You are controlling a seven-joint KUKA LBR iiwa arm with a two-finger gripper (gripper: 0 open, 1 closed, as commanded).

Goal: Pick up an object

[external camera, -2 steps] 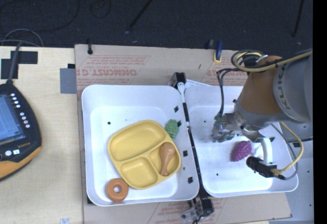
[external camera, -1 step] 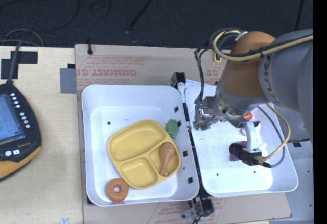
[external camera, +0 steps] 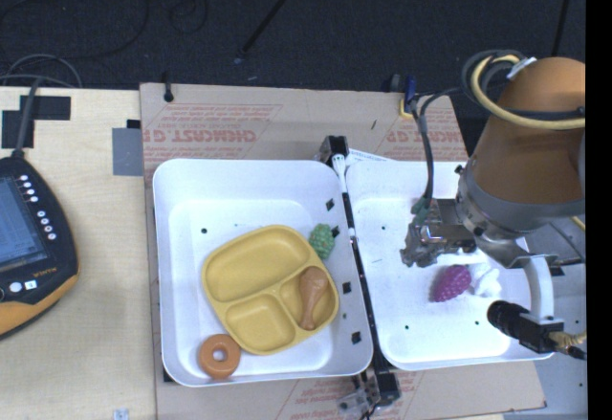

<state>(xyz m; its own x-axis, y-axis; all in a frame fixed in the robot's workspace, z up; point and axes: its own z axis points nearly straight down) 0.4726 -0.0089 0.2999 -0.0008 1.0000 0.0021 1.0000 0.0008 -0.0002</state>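
a: what is in the right bin (external camera: pixel 402 351)?

b: a bunch of purple grapes (external camera: pixel 450 282). it is small and bumpy, a pinkish purple, and it lies on the white floor of the bin, toward the right side. a small white thing (external camera: pixel 488 281) sits just beside it on the right, but i cannot tell what that is.

a: where is the arm (external camera: pixel 531 145)?

b: it comes in from the right. it is big and orange on top, grey lower down. the jaws (external camera: pixel 424 241) hang over the right bin, just up and to the left of the grapes. they look close to the grapes, but i cannot tell if they touch.

a: are the jaws wide or narrow?

b: i cannot tell. that part is dark and mixed up with wires.

a: do they hold the grapes?

b: no, the grapes lie on the bin floor next to them, not between them.

a: and the left bin (external camera: pixel 182 217)?

b: a yellow plate (external camera: pixel 239 265) with three parts. a brown chicken leg (external camera: pixel 312 296) lies in the part on the right. a green lump (external camera: pixel 322 238) sits at the top right edge of the plate, next to the wall between the bins. an orange doughnut (external camera: pixel 220 356) lies on the bin floor by the plate's lower left edge.

a: anything on the bench (external camera: pixel 86 332)?

b: a grey and orange hand controller (external camera: pixel 29 236) with a screen, far left.
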